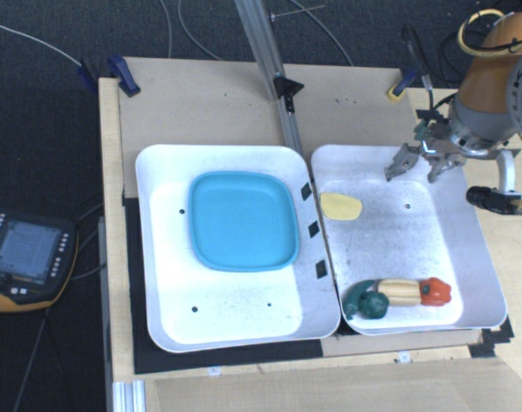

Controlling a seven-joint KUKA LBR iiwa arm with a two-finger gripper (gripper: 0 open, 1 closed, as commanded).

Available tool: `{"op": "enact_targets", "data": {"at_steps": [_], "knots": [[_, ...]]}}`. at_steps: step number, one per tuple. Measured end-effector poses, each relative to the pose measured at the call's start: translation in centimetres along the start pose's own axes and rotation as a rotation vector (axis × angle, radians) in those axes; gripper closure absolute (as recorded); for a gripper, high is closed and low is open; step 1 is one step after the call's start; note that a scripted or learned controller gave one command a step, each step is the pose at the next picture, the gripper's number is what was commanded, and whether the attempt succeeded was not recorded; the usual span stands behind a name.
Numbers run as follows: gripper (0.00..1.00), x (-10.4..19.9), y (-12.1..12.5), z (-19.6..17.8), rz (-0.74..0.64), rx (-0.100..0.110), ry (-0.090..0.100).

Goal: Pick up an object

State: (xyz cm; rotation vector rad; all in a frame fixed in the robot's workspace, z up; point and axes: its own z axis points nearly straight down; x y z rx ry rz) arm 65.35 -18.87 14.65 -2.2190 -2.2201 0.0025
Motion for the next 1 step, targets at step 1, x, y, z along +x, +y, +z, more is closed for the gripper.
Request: {"op": "enact_targets", "data": {"at_steps": [1], "knots": [[0.0,0.05,-0.07,5.2,0.0,0.001,0.0]]}}
